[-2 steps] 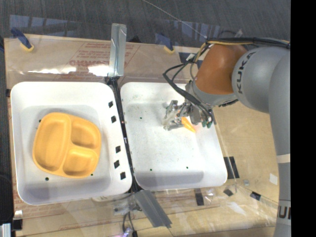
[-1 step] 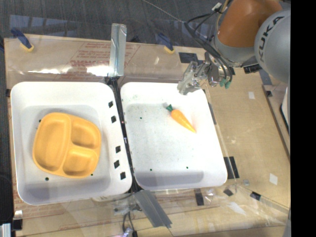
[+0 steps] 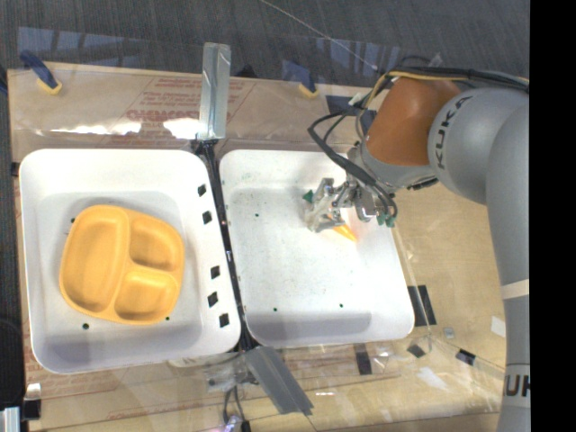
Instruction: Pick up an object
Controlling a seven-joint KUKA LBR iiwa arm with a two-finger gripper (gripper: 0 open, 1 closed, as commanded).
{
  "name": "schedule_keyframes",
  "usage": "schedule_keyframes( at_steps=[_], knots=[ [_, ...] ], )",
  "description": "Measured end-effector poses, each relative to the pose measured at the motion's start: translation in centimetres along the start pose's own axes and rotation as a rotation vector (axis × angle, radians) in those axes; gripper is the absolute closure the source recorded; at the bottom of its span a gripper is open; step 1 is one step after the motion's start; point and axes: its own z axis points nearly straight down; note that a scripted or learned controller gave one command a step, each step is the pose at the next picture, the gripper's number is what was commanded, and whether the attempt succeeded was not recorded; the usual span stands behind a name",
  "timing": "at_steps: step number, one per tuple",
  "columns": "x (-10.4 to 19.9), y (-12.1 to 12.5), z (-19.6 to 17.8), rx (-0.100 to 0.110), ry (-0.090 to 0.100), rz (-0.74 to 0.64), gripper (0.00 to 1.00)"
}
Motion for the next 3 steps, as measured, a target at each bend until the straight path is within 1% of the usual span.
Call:
schedule_keyframes(
  at_steps=[1, 2, 3],
  knots=[
    [-2.5, 6.0, -16.4, 0.002, -0.009, 0.055, 1.0],
    [-1.1, 0.3, -21.0, 0.002, -0.002, 0.269, 1.0],
    [-1.1, 0.3, -20.9, 0.002, -0.001, 0.269, 0.0]
  ],
)
